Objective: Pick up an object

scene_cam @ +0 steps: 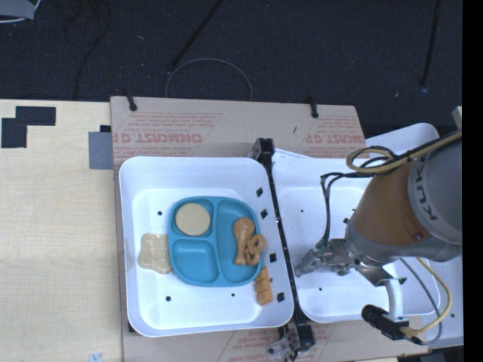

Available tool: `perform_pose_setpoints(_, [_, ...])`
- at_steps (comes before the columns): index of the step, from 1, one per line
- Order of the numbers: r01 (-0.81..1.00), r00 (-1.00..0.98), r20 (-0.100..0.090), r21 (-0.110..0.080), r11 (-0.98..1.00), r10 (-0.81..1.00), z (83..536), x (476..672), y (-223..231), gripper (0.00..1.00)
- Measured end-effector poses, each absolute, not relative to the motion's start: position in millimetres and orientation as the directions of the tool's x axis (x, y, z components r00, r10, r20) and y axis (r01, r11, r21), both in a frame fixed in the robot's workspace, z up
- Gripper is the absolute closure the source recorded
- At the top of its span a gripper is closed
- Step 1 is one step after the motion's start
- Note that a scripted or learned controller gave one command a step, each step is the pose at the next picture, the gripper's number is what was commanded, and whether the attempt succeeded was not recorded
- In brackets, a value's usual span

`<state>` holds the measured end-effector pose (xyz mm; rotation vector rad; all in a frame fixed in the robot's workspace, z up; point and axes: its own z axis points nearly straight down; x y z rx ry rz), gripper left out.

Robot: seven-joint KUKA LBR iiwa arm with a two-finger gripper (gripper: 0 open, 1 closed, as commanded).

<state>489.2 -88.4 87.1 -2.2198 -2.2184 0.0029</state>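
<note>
We cannot tell our gripper (308,264) state; it sits in the right bin (332,194), so we cross the divider toward the pretzel (248,243)

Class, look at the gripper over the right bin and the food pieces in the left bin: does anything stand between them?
Yes. The gripper sits low in the right bin, and the black divider where the two bins meet lies between it and the nearest piece, the small brown snack beside the blue tray. The arm must lift over it.
</note>
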Motion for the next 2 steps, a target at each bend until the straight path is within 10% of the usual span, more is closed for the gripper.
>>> perform_pose_setpoints(1, [1.000,0.008,0.001,-0.002,-0.008,1.000,99,489.7,-90,1.00])
perform_pose_setpoints(2, [1.000,0.000,0.001,0.000,0.000,1.000,145,482.9,-87,1.00])
